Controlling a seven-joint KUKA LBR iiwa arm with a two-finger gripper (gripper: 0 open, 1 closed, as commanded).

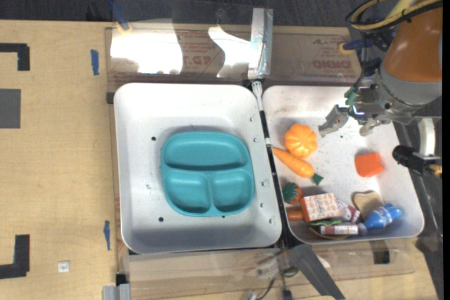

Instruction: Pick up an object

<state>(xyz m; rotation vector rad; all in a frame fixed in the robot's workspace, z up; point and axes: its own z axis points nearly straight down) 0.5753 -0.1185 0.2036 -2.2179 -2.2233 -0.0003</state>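
**K:** Orange pumpkin [301, 140] sat in the right bin [281, 96], upper-left part, just left of the hand [351, 121]. That was the nearest candidate, I'd say.

**M:** Hand state?

**K:** Fingers spread apart, nothing between them. It hung over bare bin floor near the upper right of the frame, not touching any object. The arm [411, 56] came in from the right edge, which would explain the hand sitting on that side.

**M:** Other targets?

**K:** Carrot [293, 162] lay slanted just below the pumpkin, close to the bin's left wall. Orange block [369, 164] stood alone mid-right, well clear of the rest. Easiest grab, in my judgement, because nothing crowded it.

**M:** And the bottom edge?

**K:** Cluttered. Patterned box [322, 207], blue bottle [382, 216] and small bits packed against the front wall, touching each other. Risky pick there; fingers would likely foul on neighbours.

**M:** Left bin?

**K:** Left bin [140, 109] held just a teal divided tray [207, 173], centred. Too flat and wide for this hand, I'd guess.
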